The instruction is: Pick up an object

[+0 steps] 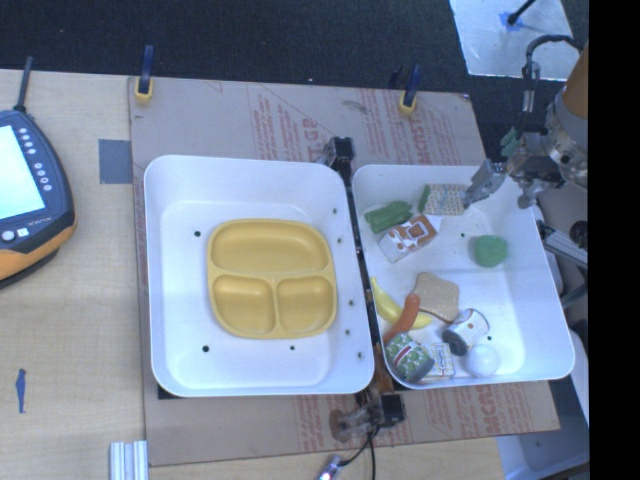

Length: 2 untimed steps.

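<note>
Grey pincer (503,182) over right bin's (545,268) far rim, beside patterned packet (441,200); finger state unclear.

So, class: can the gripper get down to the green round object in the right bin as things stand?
Probably yes: the green round object lies alone on bare bin floor, nothing on it, and the gripper hovers just above-right of the right bin.
</note>
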Tool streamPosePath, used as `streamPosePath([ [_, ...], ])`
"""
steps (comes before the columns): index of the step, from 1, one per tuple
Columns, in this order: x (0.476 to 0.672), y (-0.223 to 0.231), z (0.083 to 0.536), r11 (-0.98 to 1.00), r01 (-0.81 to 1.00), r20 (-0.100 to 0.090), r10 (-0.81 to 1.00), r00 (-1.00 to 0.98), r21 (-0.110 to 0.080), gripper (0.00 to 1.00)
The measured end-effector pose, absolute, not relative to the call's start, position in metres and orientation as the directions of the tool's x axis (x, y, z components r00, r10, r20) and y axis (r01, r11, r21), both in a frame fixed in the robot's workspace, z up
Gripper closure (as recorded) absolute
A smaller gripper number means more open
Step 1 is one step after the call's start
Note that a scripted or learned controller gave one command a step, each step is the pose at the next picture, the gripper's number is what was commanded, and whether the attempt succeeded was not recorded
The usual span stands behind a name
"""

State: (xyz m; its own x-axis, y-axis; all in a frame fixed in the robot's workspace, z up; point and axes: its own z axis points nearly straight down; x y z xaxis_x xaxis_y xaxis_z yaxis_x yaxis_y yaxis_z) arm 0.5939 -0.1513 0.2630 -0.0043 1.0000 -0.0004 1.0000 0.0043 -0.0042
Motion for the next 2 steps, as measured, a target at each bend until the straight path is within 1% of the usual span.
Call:
streamPosePath([
  [1,0.616,-0.139,0.143,0.007,1.0,-0.002,1.0,-0.007,-0.007,0.0],
  [2,0.653,-0.103,0.096,0.007,1.0,-0.004,1.0,-0.007,0.004,0.0],
])
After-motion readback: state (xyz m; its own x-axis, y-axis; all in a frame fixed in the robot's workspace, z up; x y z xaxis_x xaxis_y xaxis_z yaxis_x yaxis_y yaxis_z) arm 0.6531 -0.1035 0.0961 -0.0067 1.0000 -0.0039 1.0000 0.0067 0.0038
